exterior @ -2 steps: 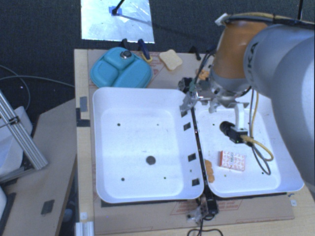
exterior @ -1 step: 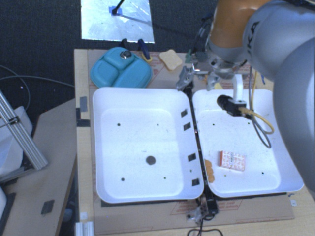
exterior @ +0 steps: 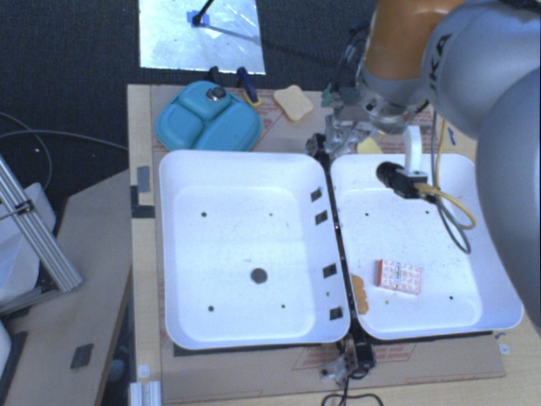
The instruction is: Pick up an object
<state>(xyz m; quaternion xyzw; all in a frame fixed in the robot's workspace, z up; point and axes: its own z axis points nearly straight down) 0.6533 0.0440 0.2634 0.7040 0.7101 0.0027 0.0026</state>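
Writing: the grey arm (exterior: 482, 66) carries dark lettering near its orange band (exterior: 406, 24), cut off and too blurred to read; the small box (exterior: 399, 277) has a red-and-white pattern with no legible text.
Small box: lies flat in the right bin (exterior: 473, 303), towards its near side, well apart from the jaws.
Orange piece: a small tan-orange object (exterior: 359, 294) at the right bin's left wall, just beside the divide between the bins.
Left bin: the left bin (exterior: 194, 184) holds a dark round spot (exterior: 259, 275) near its middle.
Jaws: the jaws (exterior: 338, 142) sit at the far end of the seam between the two bins; how far apart they stand cannot be told, and nothing is seen in them.
Worktop: a pale wood worktop (exterior: 144, 252) bears both bins; behind them lie a blue compartment tray (exterior: 208, 118) and a yellow sponge (exterior: 294, 102).
Room: dark carpeted floor (exterior: 68, 49), with a shiny square sheet (exterior: 200, 22) on it.
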